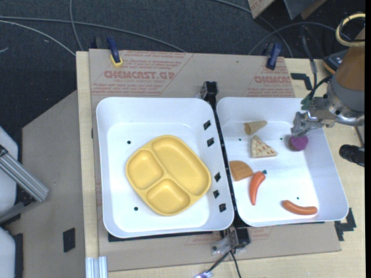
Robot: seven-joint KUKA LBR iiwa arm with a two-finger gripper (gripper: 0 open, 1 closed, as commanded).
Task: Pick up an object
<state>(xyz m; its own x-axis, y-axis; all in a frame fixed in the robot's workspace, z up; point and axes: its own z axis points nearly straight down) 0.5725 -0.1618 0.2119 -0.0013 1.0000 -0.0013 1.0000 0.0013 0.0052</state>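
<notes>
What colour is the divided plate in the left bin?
Yellow; the divided plate shows clearly in the camera view.

Glossy yellow plastic tray [168,174], cardboard bench [145,74]

Open white floor mid right bin [324,178], between chili [256,187], sausage [299,208] and purple toy [298,142].

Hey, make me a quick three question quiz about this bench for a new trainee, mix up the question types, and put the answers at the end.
1. True or false: the yellow divided plate lies in the left bin.
2. Which item lies closest to the gripper? A) hot dog B) purple item C) red pepper
3. Fill in: the ice cream cone lies in the ____ bin.

Key: 1 true; 2 B; 3 right.
</notes>
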